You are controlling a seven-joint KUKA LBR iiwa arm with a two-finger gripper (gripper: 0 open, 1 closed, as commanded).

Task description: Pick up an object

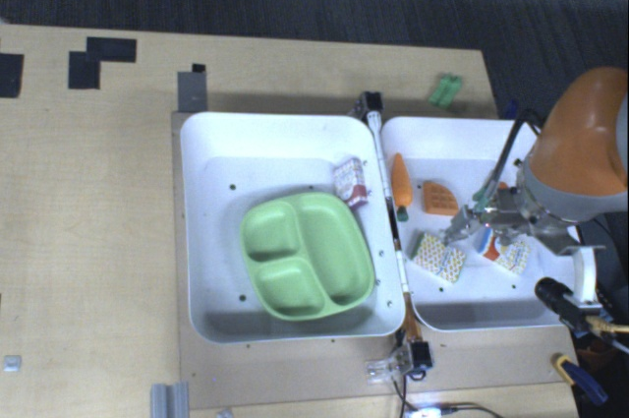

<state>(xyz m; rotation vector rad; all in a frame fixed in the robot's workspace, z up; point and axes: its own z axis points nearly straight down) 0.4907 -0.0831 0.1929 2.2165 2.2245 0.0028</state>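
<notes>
— What sits in the bins?

— A green plate (307, 254) in the left bin (211, 209). In the right bin (462, 318), a carrot (401, 182) by the left wall.

— And the gripper (488, 227)?

— Low over a patterned packet (438, 258) mid-bin. I can't tell its grip. It should drop straight down.

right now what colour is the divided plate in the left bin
Light green; the divided plate shows clearly in the camera view.
</notes>
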